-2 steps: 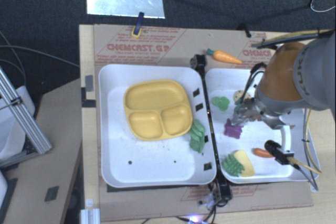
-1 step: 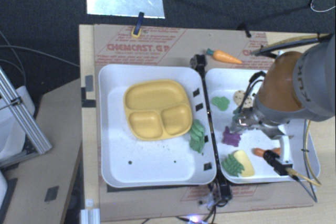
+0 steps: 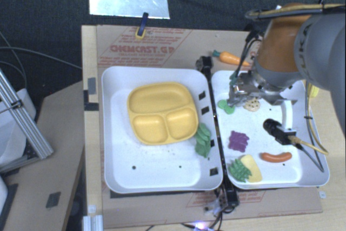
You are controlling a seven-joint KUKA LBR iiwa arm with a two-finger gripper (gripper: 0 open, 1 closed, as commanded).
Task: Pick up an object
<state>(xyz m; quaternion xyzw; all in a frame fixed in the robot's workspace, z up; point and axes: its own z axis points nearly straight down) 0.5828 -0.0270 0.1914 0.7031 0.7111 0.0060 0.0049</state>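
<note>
Gripper [image 3: 233, 96] sat low in right bin [image 3: 308, 173], upper left part, just above a green piece [image 3: 225, 108] w/ cookie [image 3: 251, 105] beside it. Purple toy [image 3: 238, 140] lay mid-bin, sausage [image 3: 276, 157] lower right.

hand [image 3: 233, 99] low in right bin [image 3: 308, 173] beside cookie [image 3: 251, 105]

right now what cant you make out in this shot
- Gripper, camera view: the wrist above covers it, so its fingers are unreadable.
- Cookie: partly under the gripper body.
- Carrot: its right end runs behind the arm.
- Green piece by the gripper: too small to identify.
</note>
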